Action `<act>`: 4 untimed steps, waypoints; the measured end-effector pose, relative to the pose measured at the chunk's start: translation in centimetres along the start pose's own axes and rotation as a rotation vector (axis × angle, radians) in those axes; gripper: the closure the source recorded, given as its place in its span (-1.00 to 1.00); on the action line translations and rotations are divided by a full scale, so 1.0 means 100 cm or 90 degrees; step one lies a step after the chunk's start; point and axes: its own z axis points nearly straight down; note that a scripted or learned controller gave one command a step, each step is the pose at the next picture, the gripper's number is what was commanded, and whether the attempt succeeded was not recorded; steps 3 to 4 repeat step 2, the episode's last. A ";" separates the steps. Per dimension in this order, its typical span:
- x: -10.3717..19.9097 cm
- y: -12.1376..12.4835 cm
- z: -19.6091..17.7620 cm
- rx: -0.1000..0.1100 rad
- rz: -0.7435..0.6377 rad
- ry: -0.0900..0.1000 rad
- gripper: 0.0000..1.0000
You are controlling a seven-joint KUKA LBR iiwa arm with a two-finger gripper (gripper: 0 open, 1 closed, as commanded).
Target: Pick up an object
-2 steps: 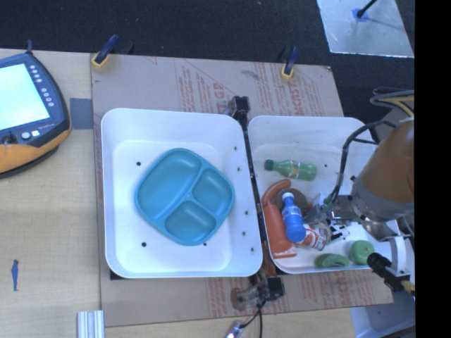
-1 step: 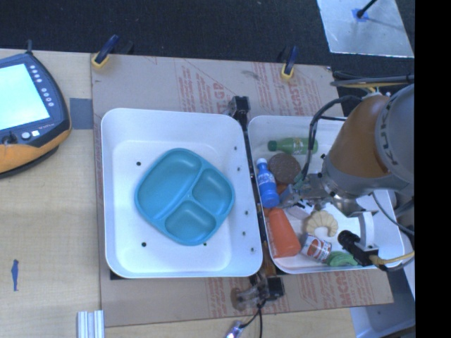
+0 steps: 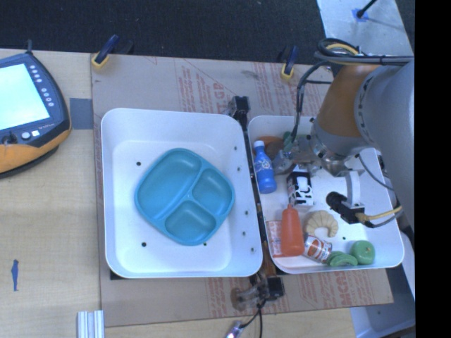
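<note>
The right bin (image 3: 390, 210) holds several small objects. A blue bottle (image 3: 264, 167) lies by its left wall. An orange bottle (image 3: 291, 229) rests on a flat red packet (image 3: 274, 239), with a croissant (image 3: 322, 222), a small can (image 3: 318, 248) and green toy pieces (image 3: 353, 254) nearby. A black-and-white item (image 3: 301, 188) sits in the middle of the bin. My gripper (image 3: 309, 164) hangs low over the upper middle of this bin, just above the black-and-white item and to the right of the blue bottle. The wrist hides whatever lies under it.
A blue divided plate (image 3: 184, 196) lies in the left bin (image 3: 120, 245). A teach pendant (image 3: 28, 111) sits on the bench at far left. Clamps (image 3: 104, 53) hold the board's back edge. A small green object (image 3: 289, 142) lies near the right bin's back wall.
</note>
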 end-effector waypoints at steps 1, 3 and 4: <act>0.000 0.000 -0.010 0.002 -0.003 0.000 1.00; 0.051 -0.003 -0.131 -0.002 -0.002 0.000 1.00; 0.051 -0.003 -0.131 -0.002 -0.002 0.000 1.00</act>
